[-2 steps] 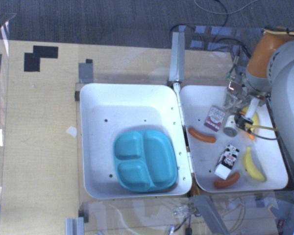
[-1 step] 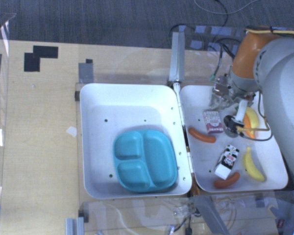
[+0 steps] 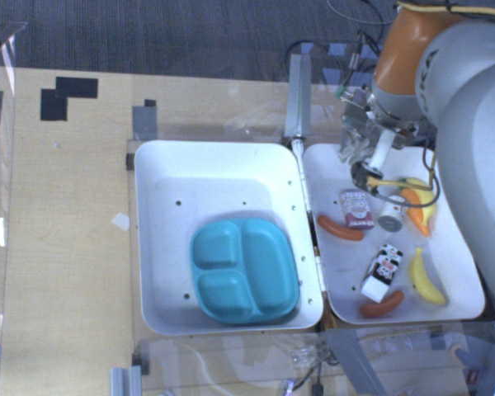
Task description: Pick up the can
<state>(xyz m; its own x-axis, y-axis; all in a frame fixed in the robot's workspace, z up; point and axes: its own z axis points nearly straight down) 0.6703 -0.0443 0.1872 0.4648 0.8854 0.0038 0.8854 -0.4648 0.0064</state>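
Note:
The can [image 3: 356, 209], with a red and white label, stands in the right bin [image 3: 454, 304] near its middle. My gripper [image 3: 361, 157] hangs over the back part of that bin, just beyond the can and apart from it. Nothing shows in the gripper. The grey arm with its orange band [image 3: 408, 35] comes in from the upper right and hides the bin's far right corner.
Around the can lie a sausage [image 3: 340, 228], a small grey round thing [image 3: 389, 219], a carrot [image 3: 414, 206], a banana [image 3: 426, 279], a cow-patterned carton [image 3: 384, 269] and a second sausage [image 3: 381, 305]. The left bin [image 3: 157, 221] holds a blue divided plate [image 3: 244, 269].

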